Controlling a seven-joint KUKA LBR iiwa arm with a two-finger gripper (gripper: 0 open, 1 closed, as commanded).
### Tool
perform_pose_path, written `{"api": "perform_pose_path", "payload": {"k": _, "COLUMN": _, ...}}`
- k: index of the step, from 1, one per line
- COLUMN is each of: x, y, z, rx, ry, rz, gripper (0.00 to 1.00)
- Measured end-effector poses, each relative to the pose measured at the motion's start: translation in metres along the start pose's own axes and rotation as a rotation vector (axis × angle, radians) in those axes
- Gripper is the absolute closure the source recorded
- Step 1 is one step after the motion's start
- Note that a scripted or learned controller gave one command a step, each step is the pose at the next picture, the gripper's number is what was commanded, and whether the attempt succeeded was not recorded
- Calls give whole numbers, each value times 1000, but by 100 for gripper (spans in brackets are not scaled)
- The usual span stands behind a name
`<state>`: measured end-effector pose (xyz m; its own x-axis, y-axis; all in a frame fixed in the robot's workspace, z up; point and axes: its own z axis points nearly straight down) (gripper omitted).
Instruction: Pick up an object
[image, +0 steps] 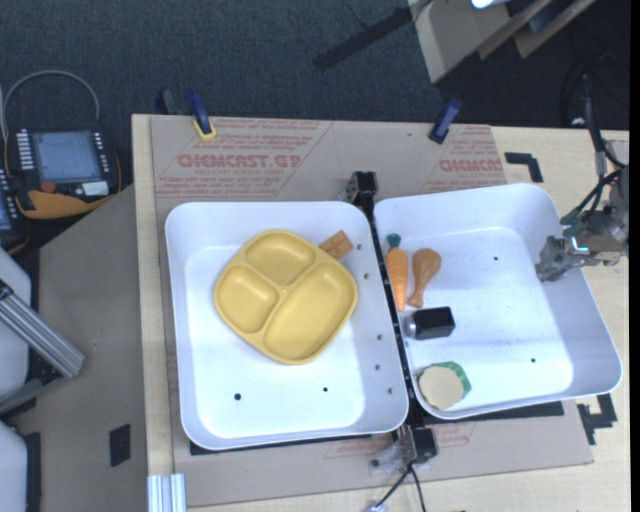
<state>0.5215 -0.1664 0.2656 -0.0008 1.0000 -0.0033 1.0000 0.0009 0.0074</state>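
Seen from the one fixed camera above the bench, two white bins are sitting side by side on a board. The left bin is holding a yellow divided plate, lying flat with a small brown block poking out from under its upper right edge. The right bin is carrying the smaller things, all crowding along its left wall: a carrot lying lengthwise, a drumstick touching it on the right, a black block just below those two, and a round sandwich resting in the lower left corner. That crowding is probably a matter of loose things sliding toward the wall, and it is leaving most of the bin floor bare. The gripper is hanging over the right bin's right edge, well apart from every object, so nothing is sitting between its parts; whether it is released or clenched I cannot tell, since it is small and blurred here. Any of these things would be serving for the pick, and the black block and the sandwich, each lying a little clear of its neighbours, are looking like the easier targets. The task is seemingly at its start, with the reach leftward across the bin not yet made.
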Motion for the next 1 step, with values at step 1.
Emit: {"api": "perform_pose_path", "payload": {"k": 1, "x": 0, "y": 1, "z": -14, "rx": 3, "ry": 1, "rz": 0, "gripper": 100}}
